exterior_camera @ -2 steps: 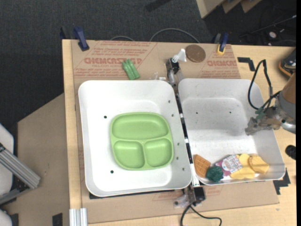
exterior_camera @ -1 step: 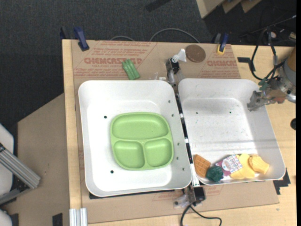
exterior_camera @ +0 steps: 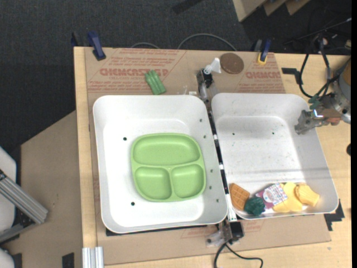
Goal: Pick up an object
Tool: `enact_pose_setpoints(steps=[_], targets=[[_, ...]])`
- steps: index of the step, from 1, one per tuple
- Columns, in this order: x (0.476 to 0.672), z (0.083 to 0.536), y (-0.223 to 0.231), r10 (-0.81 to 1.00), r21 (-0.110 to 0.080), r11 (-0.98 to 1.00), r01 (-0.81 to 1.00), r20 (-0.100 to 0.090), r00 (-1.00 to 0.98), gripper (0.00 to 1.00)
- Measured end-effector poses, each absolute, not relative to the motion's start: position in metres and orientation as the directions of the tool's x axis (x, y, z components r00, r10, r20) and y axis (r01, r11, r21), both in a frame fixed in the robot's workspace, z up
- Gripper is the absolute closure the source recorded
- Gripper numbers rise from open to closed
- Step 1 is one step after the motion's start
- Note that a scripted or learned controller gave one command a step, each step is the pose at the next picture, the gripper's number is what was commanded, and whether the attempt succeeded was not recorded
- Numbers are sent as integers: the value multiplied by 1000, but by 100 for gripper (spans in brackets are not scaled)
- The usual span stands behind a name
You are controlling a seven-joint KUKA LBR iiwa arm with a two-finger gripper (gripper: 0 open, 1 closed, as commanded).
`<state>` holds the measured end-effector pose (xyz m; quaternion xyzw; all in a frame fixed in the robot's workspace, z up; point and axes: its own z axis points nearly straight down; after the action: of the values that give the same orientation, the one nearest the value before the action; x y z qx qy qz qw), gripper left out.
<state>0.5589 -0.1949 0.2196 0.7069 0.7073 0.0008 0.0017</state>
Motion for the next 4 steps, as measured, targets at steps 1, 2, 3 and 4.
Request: enact_pose_setpoints(steps=[1,2,3,4], targets=[[559,219,-195,1000,2,0,1000,-1,0,0],[605,79,-220,1000,3,1,1000,9,-1,0],[661,84,-219,1000,-12,3,1000,12,-3,0],[664,83,-218,1000,-20,2,1000,15,-1,0]])
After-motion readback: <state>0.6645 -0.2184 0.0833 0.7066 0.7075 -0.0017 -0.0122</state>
